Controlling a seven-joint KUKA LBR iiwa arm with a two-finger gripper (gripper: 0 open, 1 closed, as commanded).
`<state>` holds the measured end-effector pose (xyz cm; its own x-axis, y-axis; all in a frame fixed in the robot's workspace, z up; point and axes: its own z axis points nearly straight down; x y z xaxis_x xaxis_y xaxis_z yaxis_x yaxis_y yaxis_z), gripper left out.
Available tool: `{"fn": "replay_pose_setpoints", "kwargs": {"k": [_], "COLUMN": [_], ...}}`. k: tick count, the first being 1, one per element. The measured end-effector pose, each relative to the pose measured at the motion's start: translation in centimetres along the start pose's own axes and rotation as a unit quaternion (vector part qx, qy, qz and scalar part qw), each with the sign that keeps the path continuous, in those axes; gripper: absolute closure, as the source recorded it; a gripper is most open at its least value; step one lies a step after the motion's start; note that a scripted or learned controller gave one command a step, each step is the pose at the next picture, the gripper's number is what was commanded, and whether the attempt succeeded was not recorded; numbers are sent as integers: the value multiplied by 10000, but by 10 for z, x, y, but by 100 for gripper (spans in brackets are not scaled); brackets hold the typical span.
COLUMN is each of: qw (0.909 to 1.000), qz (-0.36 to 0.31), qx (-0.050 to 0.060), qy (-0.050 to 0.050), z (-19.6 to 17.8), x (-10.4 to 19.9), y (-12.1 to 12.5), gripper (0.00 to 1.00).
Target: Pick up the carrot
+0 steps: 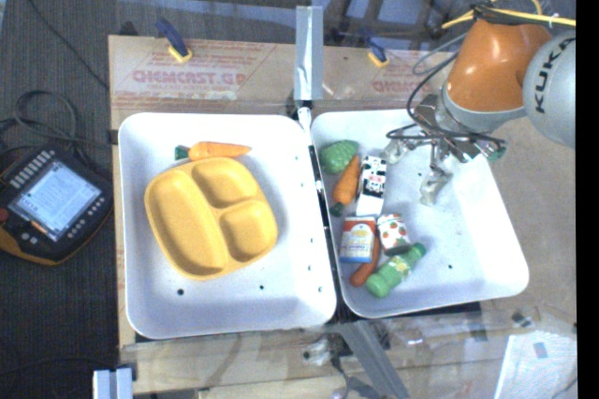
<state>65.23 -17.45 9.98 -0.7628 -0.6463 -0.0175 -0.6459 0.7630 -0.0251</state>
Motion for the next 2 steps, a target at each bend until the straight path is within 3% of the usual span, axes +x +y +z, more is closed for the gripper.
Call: {"fn": "replay_pose_setpoints", "kwargs": {"k": [1, 2], "qw": [9995, 9904], "qz": [-324, -1381], "qx": [1, -63], "qy": [-32, -1], "z": [-3, 0], "x": [50, 27], "y": [84, 55], "gripper": [0, 0]}}
